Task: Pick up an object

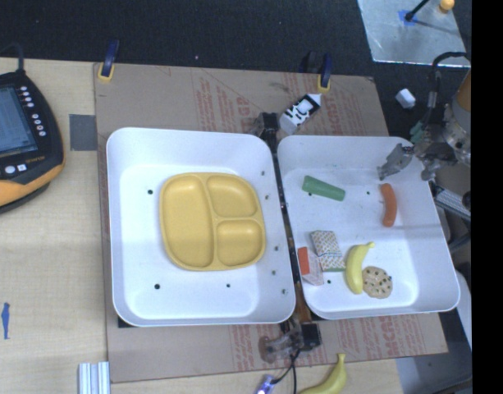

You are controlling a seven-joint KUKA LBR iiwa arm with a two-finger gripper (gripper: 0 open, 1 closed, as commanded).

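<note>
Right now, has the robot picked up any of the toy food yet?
Not yet. The pincer hangs over the right bin's top right corner with nothing between its fingers. The hot dog, green block, banana and cookie all lie in the bin. Choosing, gripping and lifting one are all left.

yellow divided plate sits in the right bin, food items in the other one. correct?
Not quite. The camera view shows the yellow divided plate in the left bin. The food items, such as the banana and sausage, lie in the right bin.
</note>
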